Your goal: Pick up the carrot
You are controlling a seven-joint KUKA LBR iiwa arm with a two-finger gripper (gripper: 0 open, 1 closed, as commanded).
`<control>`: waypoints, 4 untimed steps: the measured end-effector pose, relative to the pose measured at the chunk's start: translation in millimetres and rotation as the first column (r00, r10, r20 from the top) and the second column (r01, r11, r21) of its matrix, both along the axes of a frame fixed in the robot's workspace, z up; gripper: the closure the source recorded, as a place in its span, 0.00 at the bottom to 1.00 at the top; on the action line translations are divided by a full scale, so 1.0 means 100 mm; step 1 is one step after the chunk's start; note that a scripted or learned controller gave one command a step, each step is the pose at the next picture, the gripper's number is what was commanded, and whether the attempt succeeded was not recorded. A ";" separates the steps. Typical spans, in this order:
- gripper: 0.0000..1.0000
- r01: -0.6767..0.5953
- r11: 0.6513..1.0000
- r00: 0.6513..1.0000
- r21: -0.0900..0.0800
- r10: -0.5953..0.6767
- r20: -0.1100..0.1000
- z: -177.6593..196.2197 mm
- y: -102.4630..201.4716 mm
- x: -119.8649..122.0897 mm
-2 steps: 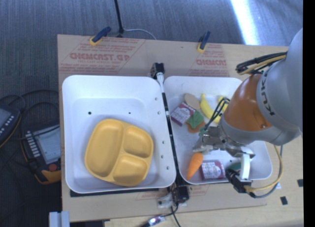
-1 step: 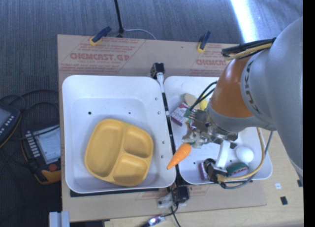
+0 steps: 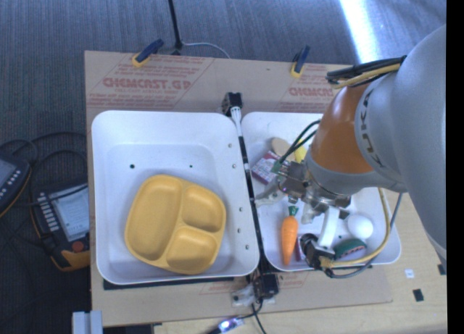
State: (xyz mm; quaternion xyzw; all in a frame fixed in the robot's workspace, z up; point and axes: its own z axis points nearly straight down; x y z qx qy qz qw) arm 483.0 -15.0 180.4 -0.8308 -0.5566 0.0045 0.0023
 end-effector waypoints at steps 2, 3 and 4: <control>0.00 0.000 1.000 1.000 0.000 0.000 0.000 0.00 0.00 0.00; 0.00 0.000 1.000 1.000 0.000 0.000 0.000 0.00 0.00 0.00; 0.00 0.000 1.000 1.000 0.000 0.000 0.000 0.00 0.00 0.00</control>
